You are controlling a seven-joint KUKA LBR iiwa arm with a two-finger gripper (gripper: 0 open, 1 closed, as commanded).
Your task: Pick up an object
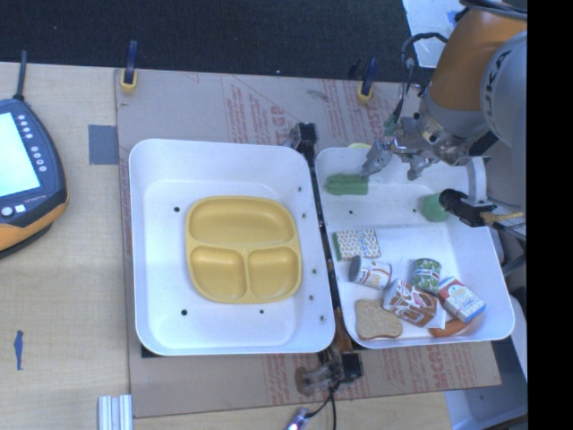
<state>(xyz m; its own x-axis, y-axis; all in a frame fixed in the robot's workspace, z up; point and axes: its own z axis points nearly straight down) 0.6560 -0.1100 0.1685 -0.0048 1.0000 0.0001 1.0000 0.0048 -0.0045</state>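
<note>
My gripper hangs over the far end of the right bin, open, with nothing between its fingers. Its left fingertip is just above and to the right of a green oblong object. A round green object lies to the right, under the wrist side. Nearer in the same bin lie a patterned packet, a small tipped can, a green-lidded jar, a bread slice, a brown-and-white packet and a red carton.
The left bin holds a yellow divided plate. A tablet-like pendant lies at the bench's left edge. Clamps hold the cardboard mat at the back. The arm's orange band rises at the upper right.
</note>
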